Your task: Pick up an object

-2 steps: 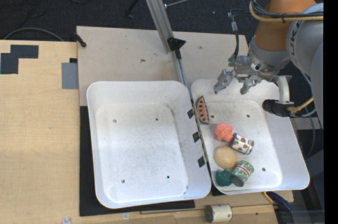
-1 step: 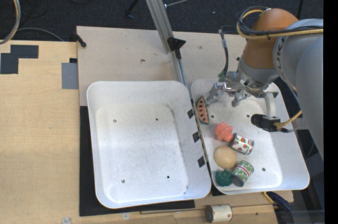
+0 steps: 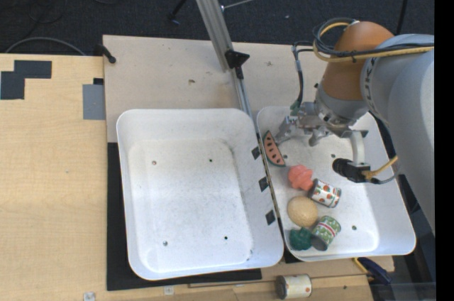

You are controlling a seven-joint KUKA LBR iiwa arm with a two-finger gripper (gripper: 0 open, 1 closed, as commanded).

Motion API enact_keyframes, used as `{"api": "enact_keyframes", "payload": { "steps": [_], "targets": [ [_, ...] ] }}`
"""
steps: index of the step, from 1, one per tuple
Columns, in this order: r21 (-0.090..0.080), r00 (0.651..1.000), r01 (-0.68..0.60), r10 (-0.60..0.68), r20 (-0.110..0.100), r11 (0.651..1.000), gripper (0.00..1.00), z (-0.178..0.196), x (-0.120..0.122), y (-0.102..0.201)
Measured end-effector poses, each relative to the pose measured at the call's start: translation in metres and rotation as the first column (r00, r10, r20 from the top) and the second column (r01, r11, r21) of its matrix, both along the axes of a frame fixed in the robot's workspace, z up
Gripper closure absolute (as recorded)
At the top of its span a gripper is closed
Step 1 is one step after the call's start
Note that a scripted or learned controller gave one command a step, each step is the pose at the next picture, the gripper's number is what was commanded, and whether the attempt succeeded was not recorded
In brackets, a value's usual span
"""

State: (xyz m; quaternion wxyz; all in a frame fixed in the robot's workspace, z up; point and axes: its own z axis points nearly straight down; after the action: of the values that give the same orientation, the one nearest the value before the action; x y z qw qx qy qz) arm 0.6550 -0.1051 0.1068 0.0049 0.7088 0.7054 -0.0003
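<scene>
My gripper (image 3: 298, 123) hangs above the watermelon slice (image 3: 274, 149), which lies at the right bin's (image 3: 383, 236) left wall; finger state: cannot tell. The slice looks light, rigid and thin. I would grip across its flat faces, mid-length.

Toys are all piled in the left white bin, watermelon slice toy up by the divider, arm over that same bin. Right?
Not the left one. The camera view shows the red watermelon slice toy, by the divider, and the other toys in the right shallow white bin, with the grey arm's claw over that bin.
</scene>
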Motion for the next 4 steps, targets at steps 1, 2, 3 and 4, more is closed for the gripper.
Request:
{"api": "enact_keyframes", "payload": {
  "steps": [1, 2, 3, 4],
  "targets": [
    [0.0, 1.0, 0.004, -0.004, -0.002, 1.0, 1.0, 0.008, -0.001, -0.001],
    [0.007, 1.0, 0.001, -0.001, -0.005, 1.0, 1.0, 0.051, 0.001, -0.001],
    [0.007, 1.0, -0.006, 0.006, -0.001, 1.0, 1.0, 0.112, 0.005, 0.004],
    [0.007, 1.0, -0.008, 0.008, -0.007, 1.0, 1.0, 0.11, 0.005, 0.004]
  ]
}}
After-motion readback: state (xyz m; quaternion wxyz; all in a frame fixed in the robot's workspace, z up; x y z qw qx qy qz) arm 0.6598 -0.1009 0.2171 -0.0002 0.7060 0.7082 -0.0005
